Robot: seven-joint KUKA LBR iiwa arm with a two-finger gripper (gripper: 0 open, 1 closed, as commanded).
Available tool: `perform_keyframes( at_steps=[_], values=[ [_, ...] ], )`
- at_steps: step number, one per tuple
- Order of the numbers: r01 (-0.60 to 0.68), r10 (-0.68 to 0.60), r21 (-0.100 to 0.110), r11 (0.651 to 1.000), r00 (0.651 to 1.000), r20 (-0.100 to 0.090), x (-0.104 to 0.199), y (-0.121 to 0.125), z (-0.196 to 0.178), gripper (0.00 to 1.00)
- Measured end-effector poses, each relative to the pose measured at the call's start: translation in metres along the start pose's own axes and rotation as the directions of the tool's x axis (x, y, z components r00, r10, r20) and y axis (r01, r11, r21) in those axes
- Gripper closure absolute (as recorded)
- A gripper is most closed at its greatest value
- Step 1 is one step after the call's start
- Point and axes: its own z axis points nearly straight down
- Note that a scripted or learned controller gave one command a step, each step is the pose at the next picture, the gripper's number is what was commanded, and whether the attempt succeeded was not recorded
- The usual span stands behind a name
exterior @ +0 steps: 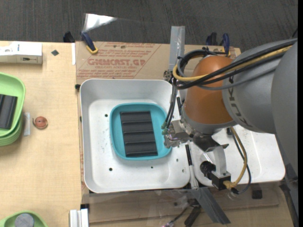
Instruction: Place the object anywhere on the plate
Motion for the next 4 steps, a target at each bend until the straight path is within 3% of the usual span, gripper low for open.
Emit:
perform_keyframes(
  at_steps=[1, 2, 3, 4],
  values=[
    [-0.005, 0.005, 0.003, 1.000, 1.000, 0.001, -0.002, 0.000, -0.008, 1.00],
    [0.083, -0.083, -0.001, 0.997, 0.997, 0.001, -0.003, 0.045, 0.003, 1.00],
    [0.083, -0.083, -0.001, 0.997, 0.997, 0.001, -0.003, 0.045, 0.003, 0.00],
    [0.137, -0.137, -0.004, 0.991, 0.991, 0.001, -0.068, 0.041, -0.022, 0.00]
  ],
)
